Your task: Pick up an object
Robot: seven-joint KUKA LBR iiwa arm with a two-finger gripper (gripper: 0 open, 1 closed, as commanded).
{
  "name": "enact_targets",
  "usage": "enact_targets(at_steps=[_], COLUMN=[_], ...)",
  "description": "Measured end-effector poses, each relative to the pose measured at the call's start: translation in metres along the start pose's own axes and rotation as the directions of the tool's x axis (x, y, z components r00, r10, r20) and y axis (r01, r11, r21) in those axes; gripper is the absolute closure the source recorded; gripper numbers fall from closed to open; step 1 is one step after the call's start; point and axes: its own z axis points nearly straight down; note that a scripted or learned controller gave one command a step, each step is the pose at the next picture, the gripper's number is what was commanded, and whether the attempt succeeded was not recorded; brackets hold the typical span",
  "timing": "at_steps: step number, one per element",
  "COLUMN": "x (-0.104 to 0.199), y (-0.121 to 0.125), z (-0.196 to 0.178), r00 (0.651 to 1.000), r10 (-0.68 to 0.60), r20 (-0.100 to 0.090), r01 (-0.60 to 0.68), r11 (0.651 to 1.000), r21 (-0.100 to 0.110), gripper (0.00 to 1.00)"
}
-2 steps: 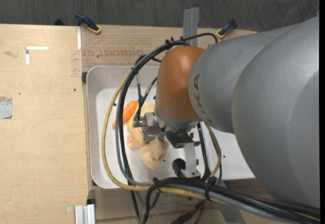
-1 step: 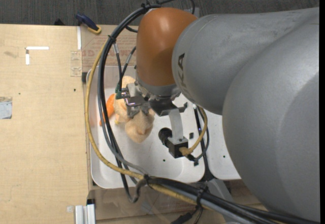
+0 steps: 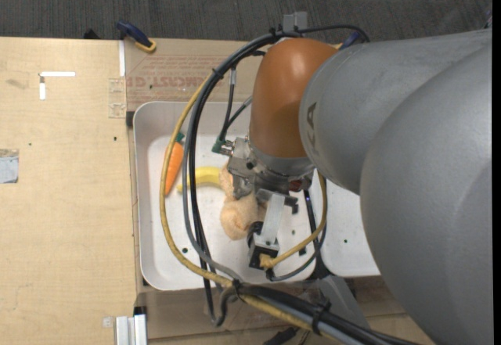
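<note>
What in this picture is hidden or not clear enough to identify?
- Camera view: right end of the banana, hidden under the arm.
- Camera view: the beige lump, partly covered by the arm; its kind cannot be told.
- Camera view: right part of the white bin, covered by the arm.

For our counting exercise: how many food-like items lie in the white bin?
3: a carrot near the view-left wall of the bin, a banana just right of it, a tan lump partly under the arm, which may hide more.
</note>
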Motion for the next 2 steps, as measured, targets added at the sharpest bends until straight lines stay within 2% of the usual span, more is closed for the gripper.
enact_targets(at_steps=[1, 2], x=[0.054, 0.055], y=[0.031, 0.002], z=[0.008, -0.047], r00=[0.998, 0.973], r10=[-0.068, -0.231], r20=[0.001, 0.0], r01=[0.068, 0.231], r11=[0.998, 0.973], r21=[-0.001, -0.002], gripper=[1.0, 1.0])
